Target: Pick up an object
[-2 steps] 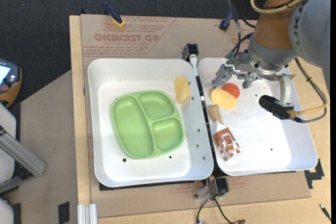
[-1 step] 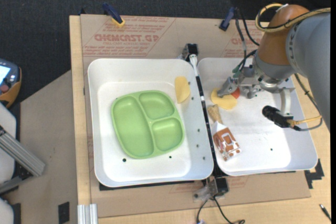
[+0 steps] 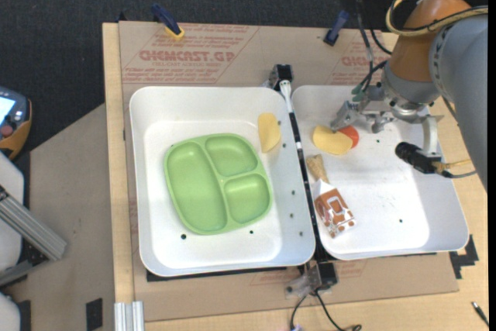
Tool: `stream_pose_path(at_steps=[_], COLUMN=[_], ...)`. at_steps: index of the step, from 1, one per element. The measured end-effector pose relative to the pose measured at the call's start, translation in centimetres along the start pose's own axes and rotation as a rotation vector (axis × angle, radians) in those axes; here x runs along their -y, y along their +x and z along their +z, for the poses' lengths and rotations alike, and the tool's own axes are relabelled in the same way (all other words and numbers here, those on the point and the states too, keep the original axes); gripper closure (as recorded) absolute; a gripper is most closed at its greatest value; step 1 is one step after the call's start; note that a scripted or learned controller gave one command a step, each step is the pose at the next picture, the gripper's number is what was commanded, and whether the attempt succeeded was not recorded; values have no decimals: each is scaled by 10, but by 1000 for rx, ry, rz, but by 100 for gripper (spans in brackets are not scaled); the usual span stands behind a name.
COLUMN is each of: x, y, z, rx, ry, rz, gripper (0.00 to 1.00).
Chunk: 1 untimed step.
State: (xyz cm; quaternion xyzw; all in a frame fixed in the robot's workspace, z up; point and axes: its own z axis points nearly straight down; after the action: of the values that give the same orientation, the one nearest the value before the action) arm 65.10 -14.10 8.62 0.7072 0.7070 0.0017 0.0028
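Observation:
In the right bin (image 3: 403, 232), a yellow rounded piece (image 3: 328, 141) lies against a small red-orange piece (image 3: 352, 136) near the bin's far left. A tan wedge (image 3: 316, 167) sits just in front of them, and a red-and-white patterned packet (image 3: 335, 212) lies nearer the front left. My gripper (image 3: 364, 118) hangs low over the far part of this bin, just right of and behind the yellow and red pieces. Nothing shows held in it. A pale yellow block (image 3: 269, 132) lies in the left bin (image 3: 147, 167) by its right wall.
A green divided plate (image 3: 218, 183) takes up the middle of the left bin. A black cable piece (image 3: 417, 156) hangs off the arm over the right bin. The grey arm with its orange band (image 3: 434, 15) reaches in over the far right corner.

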Motion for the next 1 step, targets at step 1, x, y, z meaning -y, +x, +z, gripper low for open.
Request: stream_pose_path(at_steps=[1], x=[-16], y=[-29], z=[1], rx=[1], ry=[2], rz=[1], gripper=[0])
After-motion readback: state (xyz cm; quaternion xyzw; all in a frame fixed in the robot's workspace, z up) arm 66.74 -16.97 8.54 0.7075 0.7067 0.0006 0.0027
